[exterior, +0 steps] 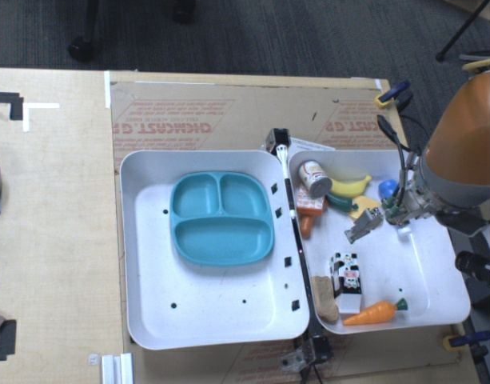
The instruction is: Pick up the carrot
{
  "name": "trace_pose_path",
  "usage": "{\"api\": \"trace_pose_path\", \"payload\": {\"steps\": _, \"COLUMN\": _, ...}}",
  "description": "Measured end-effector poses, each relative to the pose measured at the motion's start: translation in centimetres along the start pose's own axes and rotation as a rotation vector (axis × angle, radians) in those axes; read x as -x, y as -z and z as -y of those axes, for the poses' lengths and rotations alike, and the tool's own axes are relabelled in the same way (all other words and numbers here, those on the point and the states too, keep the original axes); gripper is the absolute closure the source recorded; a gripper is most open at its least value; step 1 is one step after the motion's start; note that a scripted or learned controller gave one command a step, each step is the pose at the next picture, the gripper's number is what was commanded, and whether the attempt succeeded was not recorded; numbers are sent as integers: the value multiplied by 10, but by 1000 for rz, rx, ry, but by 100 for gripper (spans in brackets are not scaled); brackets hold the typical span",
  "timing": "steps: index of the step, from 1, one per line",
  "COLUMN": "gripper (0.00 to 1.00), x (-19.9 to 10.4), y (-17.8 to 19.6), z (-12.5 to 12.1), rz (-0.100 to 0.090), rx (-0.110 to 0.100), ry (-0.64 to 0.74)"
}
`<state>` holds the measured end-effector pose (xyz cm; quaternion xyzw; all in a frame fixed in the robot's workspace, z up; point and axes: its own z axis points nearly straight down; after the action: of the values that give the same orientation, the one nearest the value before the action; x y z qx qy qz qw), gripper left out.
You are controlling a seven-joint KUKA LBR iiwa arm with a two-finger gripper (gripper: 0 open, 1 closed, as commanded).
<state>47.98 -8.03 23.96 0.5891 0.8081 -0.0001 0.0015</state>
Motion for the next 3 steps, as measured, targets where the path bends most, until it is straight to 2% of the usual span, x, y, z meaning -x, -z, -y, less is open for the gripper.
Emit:
{"api": "trace_pose_path", "payload": {"steps": 1, "gripper": 0, "x": -69, "y": -12, "z": -22, "rz": -1, "rx": -1, "ry": -14}}
{"api": "trace_pose_path", "payload": {"steps": 2, "gripper": 0, "x": -137, "y": -31, "z": -42, "rz": -2, "rx": -7, "ry": -104}}
{"api": "trace_pose_path", "payload": {"steps": 3, "gripper": 0, "x": -174, "y": -99, "z": -53, "rz": -2, "rx": -8, "ry": -241}}
